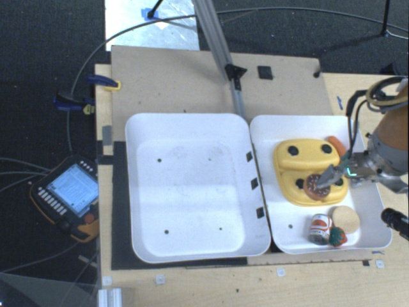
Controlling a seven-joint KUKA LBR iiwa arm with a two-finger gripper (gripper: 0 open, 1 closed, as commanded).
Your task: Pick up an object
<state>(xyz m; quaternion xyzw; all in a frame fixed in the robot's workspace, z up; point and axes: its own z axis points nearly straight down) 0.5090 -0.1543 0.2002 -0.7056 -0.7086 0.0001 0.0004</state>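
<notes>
Yellow plastic is what the end effector [327, 177] hangs over: a big moulded yellow piece [305, 165] with dark holes, lying in the right bin [367, 235]. The tip is low over that piece's near end, right by a small brownish round thing [314, 185], but I can't tell whether it has hold of anything or how wide it stands. To do this well, I'd say it should settle squarely on one item, come down straight and close before lifting, since the things crowd together. Nearer the front of that bin stand a small can [319, 228], a pale disc [346, 219] and a red-and-green bit [338, 236]; something orange [335, 144] peeks behind the yellow piece. Beside it on the table [192, 82] sits the left bin [144, 190].
</notes>
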